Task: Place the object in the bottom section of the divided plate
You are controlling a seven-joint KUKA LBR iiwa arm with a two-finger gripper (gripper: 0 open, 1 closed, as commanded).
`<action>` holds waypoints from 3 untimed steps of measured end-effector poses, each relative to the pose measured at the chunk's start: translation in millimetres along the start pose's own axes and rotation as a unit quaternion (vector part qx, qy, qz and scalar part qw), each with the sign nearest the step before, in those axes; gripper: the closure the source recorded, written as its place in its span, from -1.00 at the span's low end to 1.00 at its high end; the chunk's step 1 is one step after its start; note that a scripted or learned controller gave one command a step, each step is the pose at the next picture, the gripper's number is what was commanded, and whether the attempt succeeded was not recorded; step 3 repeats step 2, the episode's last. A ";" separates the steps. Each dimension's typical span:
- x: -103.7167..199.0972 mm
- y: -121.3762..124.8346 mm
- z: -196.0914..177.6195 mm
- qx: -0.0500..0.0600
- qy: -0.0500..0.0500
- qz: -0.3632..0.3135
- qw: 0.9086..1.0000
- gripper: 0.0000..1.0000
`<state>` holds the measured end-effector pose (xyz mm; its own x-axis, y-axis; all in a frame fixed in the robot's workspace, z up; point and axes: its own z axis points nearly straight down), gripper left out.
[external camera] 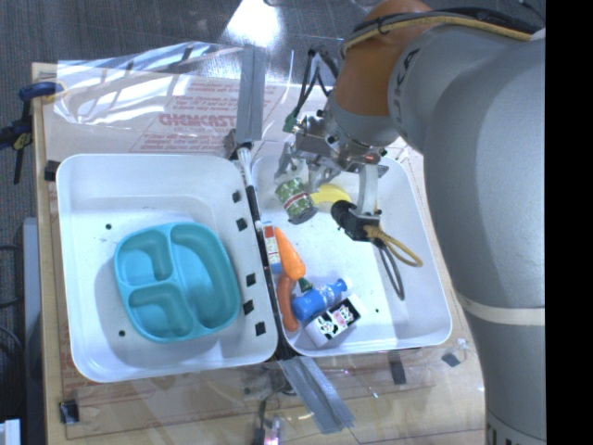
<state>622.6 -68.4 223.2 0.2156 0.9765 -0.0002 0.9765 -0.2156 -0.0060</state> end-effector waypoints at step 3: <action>42.0 -55.2 -32.0 -0.001 0.000 -0.062 0.998 -1.00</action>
